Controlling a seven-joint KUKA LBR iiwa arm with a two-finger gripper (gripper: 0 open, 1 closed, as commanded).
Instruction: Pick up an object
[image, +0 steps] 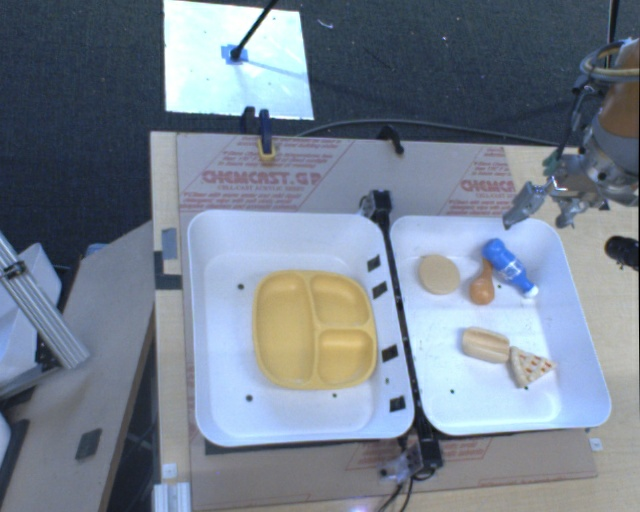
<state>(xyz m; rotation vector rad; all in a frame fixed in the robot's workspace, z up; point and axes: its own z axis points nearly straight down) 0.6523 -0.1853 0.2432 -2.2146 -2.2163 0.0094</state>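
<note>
Far left, off the bench: a slanted aluminium rail (40, 310) on a grey side surface, of no concern to the pick

Next, the left bin (200, 300), white and shallow, bearing a yellow divided plate (315, 330) flat at its middle. Not a likely target: wide, low, hard to span with two fingers.

Behind that bin, a blue and yellow clamp (263, 135) on the board's back edge.

Then the right bin (590, 380), holding the small candidates. From its left side: a round tan disc (438, 274); just beside it a small brown pear-shaped piece (482, 285), touching or nearly touching a blue bottle (508, 268) lying on its side at a slant; nearer the front, a tan bread-like roll (485, 345) with a pale wedge (530, 368) close against its right end.

Furthest right, the gripper (545, 212), hanging above the back right corner of the right bin, fingers spread apart with nothing between them. Nothing lifted yet; every object resting on the bin floor.

Likely trouble from here:
- Coming straight down means landing near the bin's rim or wall, not on an object; probable result a closure on air or a knock against the rim.
- Going for the bottle risks rolling it away under one finger, or pinching the brown piece along with it, given how close together the two lie.
- Same crowding at the roll and wedge: a chance of shoving one aside while closing on the other.
- The disc, low and flat, apt to slip out under the fingertips
</note>
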